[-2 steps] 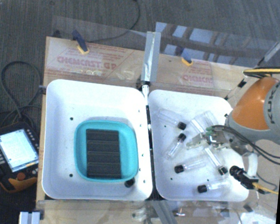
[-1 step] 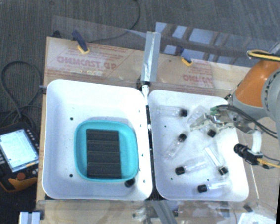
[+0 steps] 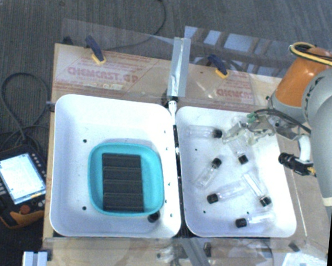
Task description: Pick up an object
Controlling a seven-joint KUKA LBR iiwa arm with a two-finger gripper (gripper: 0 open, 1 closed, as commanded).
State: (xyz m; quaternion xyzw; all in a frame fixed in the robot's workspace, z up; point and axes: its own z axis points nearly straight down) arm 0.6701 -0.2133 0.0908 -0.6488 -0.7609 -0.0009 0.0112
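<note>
- I had the pincer (image 3: 250,125) at about one o'clock in the right bin (image 3: 286,226); I could not tell how it was set.
- The objects were clear vials with black caps, scattered across that bin: one (image 3: 204,131) at eleven o'clock, another (image 3: 208,172) near the centre, a third (image 3: 226,193) toward six.
- I judged the risk as this: transparent, round vials could roll or slip aside, and the near-wall vial (image 3: 237,131) left little room.
- The left bin (image 3: 73,114) carried a teal tray (image 3: 99,152).
</note>
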